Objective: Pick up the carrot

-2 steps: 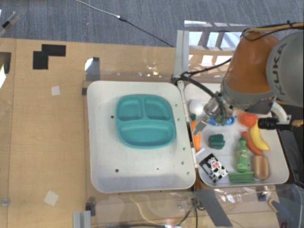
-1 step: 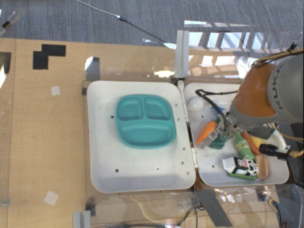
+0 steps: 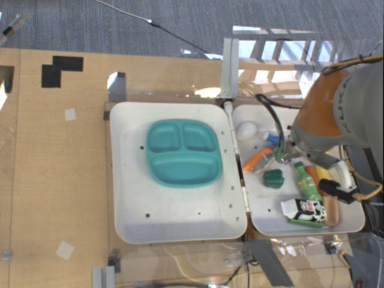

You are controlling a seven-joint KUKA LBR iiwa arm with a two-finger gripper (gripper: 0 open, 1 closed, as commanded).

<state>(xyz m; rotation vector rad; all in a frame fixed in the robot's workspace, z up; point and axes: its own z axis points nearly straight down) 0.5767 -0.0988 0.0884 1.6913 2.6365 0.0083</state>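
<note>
The carrot (image 3: 256, 159) is a small orange piece lying at a slant near the left wall of the right bin (image 3: 259, 221). My gripper (image 3: 277, 156) is low over that bin, just right of the carrot's upper end, and looks to be touching it. The grey arm with its orange band (image 3: 321, 104) comes in from the right and hides the bin's back right part.
A dark green object (image 3: 273, 178), green bottle (image 3: 307, 183), yellow piece (image 3: 327, 173), milk carton (image 3: 309, 210) and brown roll (image 3: 331, 210) crowd the right bin's front. A white ball (image 3: 246, 129) and a blue item (image 3: 273, 138) lie behind the carrot. The left bin (image 3: 132, 221) holds a teal divided plate (image 3: 182, 152).
</note>
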